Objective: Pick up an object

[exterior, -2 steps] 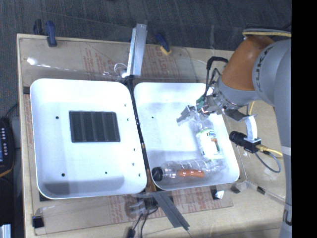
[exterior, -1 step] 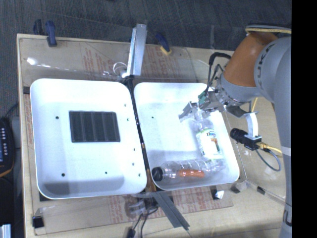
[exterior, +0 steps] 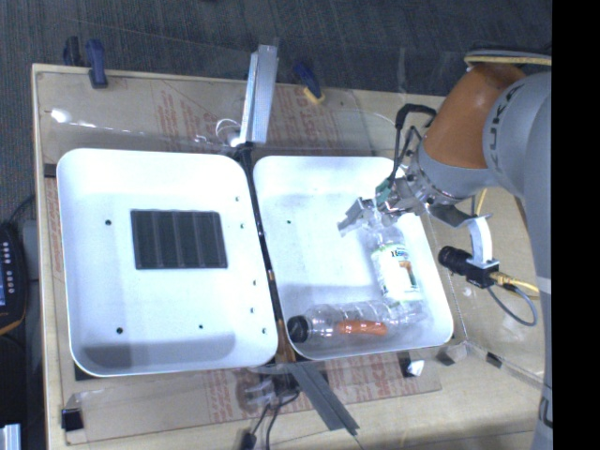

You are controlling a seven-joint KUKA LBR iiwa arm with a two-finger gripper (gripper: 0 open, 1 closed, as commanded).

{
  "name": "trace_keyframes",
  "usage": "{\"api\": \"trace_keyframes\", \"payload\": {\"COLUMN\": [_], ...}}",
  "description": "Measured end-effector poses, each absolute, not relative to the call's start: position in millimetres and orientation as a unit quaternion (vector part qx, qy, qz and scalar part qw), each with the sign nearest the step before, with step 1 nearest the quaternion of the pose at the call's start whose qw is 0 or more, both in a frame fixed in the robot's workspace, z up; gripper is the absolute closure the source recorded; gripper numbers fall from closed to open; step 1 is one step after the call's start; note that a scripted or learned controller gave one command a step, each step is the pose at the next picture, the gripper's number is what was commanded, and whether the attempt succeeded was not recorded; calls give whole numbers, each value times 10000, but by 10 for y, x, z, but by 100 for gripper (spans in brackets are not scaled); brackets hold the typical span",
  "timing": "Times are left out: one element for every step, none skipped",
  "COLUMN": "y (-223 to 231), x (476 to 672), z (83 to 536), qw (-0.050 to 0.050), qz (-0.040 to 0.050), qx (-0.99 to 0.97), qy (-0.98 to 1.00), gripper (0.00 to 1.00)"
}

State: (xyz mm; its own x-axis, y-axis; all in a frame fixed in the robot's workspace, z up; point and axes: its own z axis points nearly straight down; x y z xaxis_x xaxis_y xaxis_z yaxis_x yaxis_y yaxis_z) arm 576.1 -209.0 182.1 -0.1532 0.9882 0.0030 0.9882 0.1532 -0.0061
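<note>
The shallow white right bin had open floor left of the two-finger gripper, jaws spread, gripping nothing, above the clear plastic bottle hugging the right wall.

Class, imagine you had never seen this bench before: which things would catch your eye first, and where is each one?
The big grey arm with its orange band reaches in from the right, its gripper low over the right bin. In that bin lie two clear plastic bottles: one with a white label along the right wall, one with a black cap along the near wall. The left bin holds a dark ribbed rectangle.
</note>
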Motion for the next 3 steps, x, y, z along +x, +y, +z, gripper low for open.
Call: {"api": "trace_keyframes", "payload": {"y": [-2099, -2104, -2110], "x": [5818, 5136, 4763], "z": [1820, 2510, 2379], "qw": [6, 6, 26], "qz": [6, 2, 13], "qx": [-6505, -6251, -6939], "qy": [-7595, -7806, -7200], "gripper": [0, 0, 0]}}
